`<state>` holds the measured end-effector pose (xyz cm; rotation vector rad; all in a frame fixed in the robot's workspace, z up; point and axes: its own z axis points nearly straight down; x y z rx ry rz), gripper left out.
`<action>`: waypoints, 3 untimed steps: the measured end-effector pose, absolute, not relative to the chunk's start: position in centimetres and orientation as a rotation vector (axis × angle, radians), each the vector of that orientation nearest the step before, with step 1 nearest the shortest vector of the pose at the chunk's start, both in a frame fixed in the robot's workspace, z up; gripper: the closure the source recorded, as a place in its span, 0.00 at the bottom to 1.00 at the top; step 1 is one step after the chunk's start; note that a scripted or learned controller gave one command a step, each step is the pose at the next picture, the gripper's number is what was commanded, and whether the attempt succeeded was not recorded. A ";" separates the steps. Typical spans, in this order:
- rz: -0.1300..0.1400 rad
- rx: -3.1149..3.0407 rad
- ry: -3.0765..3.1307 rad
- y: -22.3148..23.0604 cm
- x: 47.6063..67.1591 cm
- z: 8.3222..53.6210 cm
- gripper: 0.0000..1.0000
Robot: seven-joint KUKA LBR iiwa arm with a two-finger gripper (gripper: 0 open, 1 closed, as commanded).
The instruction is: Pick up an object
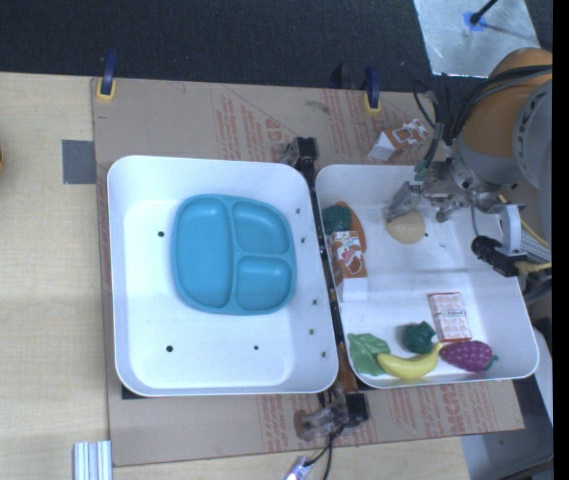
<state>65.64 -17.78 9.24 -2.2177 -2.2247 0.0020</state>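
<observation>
My tool (pixel 410 208) hung low over the upper part of the right shallow white bin (pixel 494 286), its tip just above a small round beige ball (pixel 405 229); I could not tell its state. A blue divided plastic plate (pixel 233 253) lay in the left white bin (pixel 134 268)
</observation>
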 end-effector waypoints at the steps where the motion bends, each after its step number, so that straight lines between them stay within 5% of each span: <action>1: 0.005 -2.212 -2.227 -10.8 65.7 11.4 0.00; 2: -0.005 -2.225 -2.239 -9.8 66.1 10.0 0.00; 3: -0.002 -2.220 -2.238 -9.8 66.0 10.9 1.00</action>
